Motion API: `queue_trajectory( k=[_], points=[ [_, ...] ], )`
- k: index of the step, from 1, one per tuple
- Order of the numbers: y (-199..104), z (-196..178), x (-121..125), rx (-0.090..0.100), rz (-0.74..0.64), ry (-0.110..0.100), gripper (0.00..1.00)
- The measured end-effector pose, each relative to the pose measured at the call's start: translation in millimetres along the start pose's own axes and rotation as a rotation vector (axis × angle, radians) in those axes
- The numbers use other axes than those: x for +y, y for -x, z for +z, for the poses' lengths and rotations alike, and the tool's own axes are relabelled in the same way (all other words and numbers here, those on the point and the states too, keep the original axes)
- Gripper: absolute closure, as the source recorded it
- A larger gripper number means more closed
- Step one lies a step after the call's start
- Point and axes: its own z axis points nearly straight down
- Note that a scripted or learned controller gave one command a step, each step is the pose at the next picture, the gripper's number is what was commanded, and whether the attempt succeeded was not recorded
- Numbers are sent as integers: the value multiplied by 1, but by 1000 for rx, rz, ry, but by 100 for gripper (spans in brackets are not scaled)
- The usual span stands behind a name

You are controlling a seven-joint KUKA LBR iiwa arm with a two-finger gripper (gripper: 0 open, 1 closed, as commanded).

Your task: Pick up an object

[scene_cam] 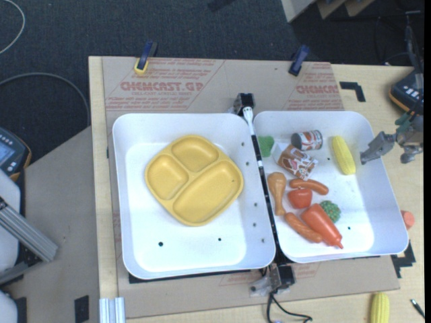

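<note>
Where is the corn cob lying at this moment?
The corn cob lies in the right bin, near its far right side, just right of the small can and left of the gripper.

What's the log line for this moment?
end effector: right bin's right edge, beside corn | held: nothing seen | plate: left bin

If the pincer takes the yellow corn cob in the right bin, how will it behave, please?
The corn cob looks rounded and long, so it may roll sideways if pushed. It appears to be moulded plastic, probably stiff and light. Its glossy surface could slip unless gripped across the middle.
</note>
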Motion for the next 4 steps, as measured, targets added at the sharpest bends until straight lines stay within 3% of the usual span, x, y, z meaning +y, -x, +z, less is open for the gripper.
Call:
queue_trajectory(
  k=[1,2,3,4],
  points=[
    [-45,-209,-19,-4,-5,15,0],
    [-114,-267,-47,0,-5,7,0],
    [-111,-275,-46,-2,-1,7,100],
    [-24,-191,-49,0,9,-8,100]
  ],
)
